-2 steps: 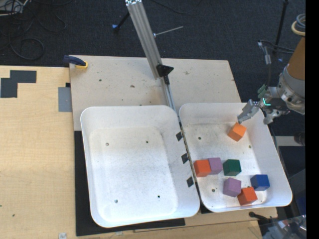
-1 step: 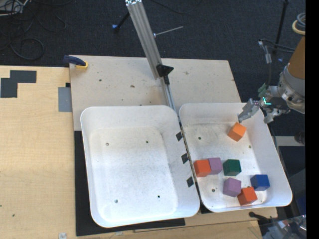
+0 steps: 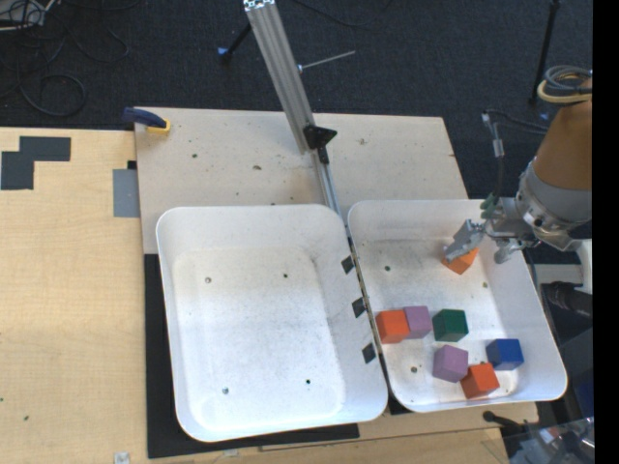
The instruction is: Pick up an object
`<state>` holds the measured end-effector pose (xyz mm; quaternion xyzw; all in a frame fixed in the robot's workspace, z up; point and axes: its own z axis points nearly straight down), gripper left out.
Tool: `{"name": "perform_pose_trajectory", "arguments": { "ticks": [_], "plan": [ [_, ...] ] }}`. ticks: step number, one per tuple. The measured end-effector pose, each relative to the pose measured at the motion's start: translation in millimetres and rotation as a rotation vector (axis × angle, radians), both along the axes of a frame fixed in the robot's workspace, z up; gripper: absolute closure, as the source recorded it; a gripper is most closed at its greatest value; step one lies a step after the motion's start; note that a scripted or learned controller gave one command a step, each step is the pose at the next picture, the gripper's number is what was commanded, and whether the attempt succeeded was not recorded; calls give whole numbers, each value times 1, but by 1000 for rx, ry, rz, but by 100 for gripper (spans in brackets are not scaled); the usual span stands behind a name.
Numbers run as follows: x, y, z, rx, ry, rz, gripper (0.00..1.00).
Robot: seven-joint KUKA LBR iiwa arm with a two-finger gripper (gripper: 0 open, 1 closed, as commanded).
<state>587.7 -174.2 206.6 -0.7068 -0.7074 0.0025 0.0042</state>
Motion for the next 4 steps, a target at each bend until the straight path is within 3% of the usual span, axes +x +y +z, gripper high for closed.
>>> {"name": "perform_pose_trajectory", "arguments": {
  "ticks": [2,3,4],
  "plan": [
    [4,12,-107,0,0,0,0],
    [5,10,-93,-1,-5,-7,100],
    [10,14,-48,-2,-11,0,100]
  ]
}}
